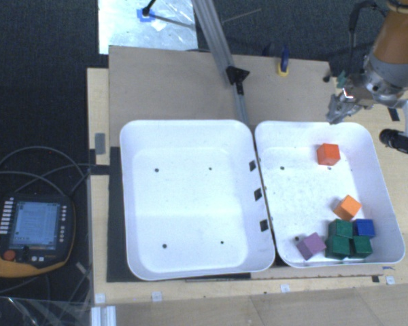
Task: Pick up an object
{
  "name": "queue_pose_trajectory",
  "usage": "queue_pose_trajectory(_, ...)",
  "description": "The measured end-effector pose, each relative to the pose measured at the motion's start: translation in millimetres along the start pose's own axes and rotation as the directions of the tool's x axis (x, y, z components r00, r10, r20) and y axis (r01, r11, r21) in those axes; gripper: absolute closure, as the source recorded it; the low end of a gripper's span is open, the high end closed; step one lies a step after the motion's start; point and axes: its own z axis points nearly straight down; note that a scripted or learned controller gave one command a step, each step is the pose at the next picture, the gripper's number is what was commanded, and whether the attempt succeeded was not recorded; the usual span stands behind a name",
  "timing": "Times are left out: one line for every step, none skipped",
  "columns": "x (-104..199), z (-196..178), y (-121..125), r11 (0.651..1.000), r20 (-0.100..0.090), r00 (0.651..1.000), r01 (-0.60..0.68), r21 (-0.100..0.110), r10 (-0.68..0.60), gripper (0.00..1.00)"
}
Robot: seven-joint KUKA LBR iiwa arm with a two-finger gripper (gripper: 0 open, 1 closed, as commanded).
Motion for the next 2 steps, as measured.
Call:
queue_pose_trajectory(51,2,7,1.000,-0.003,1.000,0.004,0.001,-0.004,1.00)
queue_pose_trajectory(106,-5,-5,1.000,-0.004,1.000,0.005,0.002,-0.005,1.00)
